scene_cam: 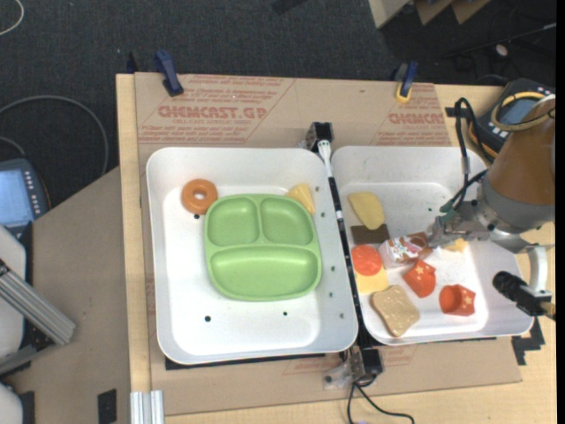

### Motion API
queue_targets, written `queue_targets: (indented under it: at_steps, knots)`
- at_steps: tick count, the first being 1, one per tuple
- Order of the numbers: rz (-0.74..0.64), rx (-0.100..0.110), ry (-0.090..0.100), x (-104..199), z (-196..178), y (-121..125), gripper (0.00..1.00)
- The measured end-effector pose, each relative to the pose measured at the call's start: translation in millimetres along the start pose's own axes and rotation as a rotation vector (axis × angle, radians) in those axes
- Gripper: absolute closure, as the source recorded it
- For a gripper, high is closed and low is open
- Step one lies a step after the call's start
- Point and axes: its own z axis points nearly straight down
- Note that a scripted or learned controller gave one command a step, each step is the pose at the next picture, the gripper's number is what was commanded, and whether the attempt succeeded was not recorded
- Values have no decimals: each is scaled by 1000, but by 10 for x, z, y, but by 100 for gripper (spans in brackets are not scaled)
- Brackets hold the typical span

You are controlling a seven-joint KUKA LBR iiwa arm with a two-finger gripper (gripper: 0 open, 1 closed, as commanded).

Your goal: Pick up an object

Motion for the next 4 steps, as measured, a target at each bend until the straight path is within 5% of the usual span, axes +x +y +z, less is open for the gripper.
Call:
queue_targets:
  at_steps: [1,4]
  knots:
    - [1,2,1,3,11,-7,0]
    - [11,-14,-12,339,168,-328,0]
